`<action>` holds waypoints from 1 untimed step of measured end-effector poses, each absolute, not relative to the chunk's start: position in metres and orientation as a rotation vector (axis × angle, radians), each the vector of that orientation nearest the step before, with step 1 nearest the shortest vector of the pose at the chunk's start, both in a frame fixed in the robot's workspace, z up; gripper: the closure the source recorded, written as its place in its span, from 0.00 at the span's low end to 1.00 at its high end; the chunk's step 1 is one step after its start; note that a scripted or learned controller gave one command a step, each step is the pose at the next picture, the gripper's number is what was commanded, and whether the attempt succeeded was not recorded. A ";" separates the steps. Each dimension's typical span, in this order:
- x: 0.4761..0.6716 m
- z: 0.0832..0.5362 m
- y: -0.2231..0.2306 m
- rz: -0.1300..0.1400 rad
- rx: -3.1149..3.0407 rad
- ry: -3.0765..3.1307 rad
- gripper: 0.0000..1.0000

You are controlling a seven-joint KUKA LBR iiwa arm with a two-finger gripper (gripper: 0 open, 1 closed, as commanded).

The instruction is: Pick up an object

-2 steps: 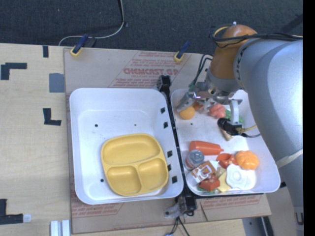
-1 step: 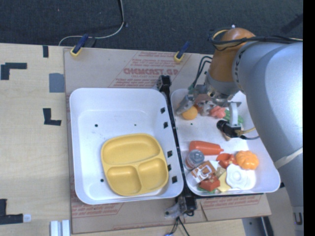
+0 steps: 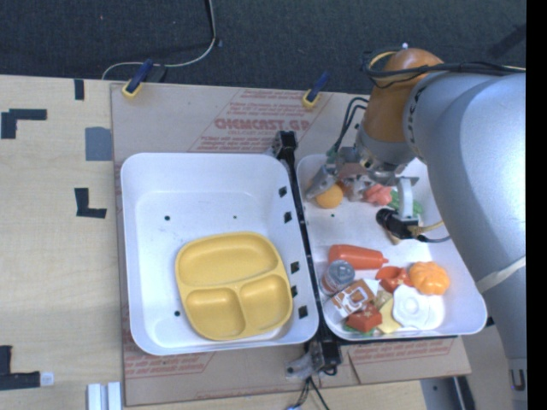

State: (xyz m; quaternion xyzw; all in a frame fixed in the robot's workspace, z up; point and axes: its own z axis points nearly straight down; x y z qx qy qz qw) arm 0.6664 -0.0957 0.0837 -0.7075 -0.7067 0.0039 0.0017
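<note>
The gripper (image 3: 329, 186) sits low in the right bin's (image 3: 466, 310) far corner, right over a small orange ball (image 3: 330, 197); can't tell its finger state. The carrot (image 3: 356, 256) lies across mid-bin, pointing right. The yellow tray (image 3: 232, 284) sits in the left bin (image 3: 154, 186) with bare floor around.

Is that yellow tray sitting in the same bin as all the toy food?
No, the yellow tray lies in the left bin, the toy food in the right.

Wooden bench (image 3: 51, 229) topped with a cardboard sheet (image 3: 248, 122) clipped by clamps (image 3: 132, 86), bearing two white bins, left (image 3: 145, 229) and right (image 3: 466, 301), side by side, touching.
</note>
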 end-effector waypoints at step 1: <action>0.666 0.084 -0.096 0.013 -2.220 -2.218 0.00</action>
